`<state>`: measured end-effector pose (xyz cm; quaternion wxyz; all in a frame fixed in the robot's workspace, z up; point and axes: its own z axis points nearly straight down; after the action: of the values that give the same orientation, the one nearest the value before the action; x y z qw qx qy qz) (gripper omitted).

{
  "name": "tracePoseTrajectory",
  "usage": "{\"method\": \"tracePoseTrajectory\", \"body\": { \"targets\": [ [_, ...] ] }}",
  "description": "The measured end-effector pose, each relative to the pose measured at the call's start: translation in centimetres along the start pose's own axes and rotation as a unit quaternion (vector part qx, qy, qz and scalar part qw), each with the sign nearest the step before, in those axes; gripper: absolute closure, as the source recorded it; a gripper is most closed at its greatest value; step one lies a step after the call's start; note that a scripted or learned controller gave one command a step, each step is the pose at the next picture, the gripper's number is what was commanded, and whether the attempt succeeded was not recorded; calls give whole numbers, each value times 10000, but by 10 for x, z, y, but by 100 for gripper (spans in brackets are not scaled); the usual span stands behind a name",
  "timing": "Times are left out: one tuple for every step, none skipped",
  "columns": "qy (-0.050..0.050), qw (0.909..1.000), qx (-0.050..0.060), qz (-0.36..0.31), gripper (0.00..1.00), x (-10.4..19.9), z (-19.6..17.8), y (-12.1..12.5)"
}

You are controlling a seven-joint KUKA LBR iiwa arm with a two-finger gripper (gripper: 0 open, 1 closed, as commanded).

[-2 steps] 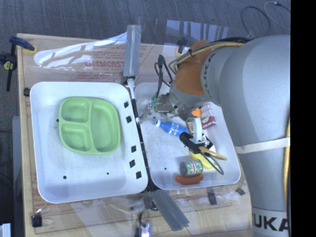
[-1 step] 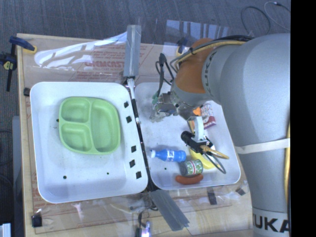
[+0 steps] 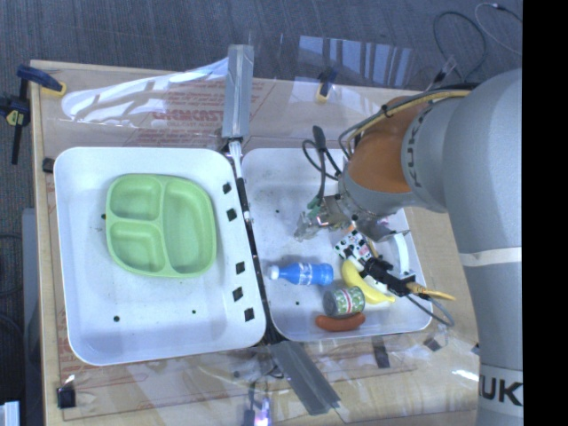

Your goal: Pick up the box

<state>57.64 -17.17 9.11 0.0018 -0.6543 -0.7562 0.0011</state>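
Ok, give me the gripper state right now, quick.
Gripper: low over the right bin, above the blue bottle; open or shut cannot be told from this view, and nothing is visibly held.

Arm [image 3: 475, 176] is fat grey cylinders with an orange band above the wrist. Black cables loop above the tool [image 3: 311, 224]. White lettering low on the base link.

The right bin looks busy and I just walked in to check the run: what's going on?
The grey arm with the orange band reaches into the right white bin, its tool low over the bin floor. Near it lie a blue plastic bottle, a yellow banana, a small can and a black-and-white spotted box. The green divided plate sits in the left bin.
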Motion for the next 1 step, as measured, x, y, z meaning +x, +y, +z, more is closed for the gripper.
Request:
{"method": "tracePoseTrajectory", "body": {
  "targets": [
    [-2, 10000, -4, 0, 0, 0, 0, 0]
  ]
}}
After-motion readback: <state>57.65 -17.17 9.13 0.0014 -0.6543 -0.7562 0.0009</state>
